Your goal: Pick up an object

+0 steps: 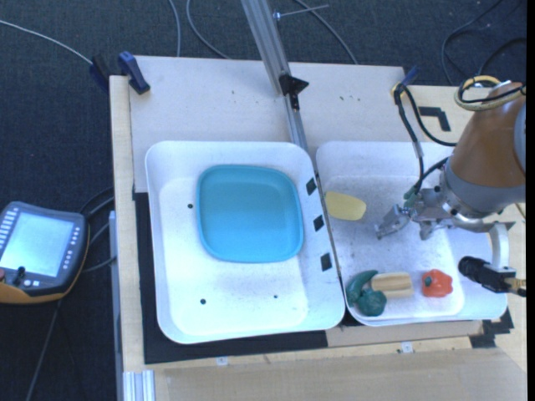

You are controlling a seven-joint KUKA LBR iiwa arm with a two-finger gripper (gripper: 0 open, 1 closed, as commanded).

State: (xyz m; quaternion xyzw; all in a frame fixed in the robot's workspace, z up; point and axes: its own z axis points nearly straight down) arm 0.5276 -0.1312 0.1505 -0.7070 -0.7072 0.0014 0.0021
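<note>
In the right bin (368, 164) lie a pale yellow piece (345, 205) near the left wall, and along the front wall a dark green piece (366, 292), a tan block (392, 284) and a small red pepper-like piece (435, 283). My gripper (404, 230) hangs over the middle of this bin, its two fingers spread apart, open, with nothing between them. It is to the right of the yellow piece and behind the tan block, touching neither.
The left bin (167, 224) holds a light blue square plate (250, 212). A slanted metal pole (272, 44) runs down between the bins. A teach pendant (38, 247) lies on the floor at the left. Cables (414, 132) hang by the arm.
</note>
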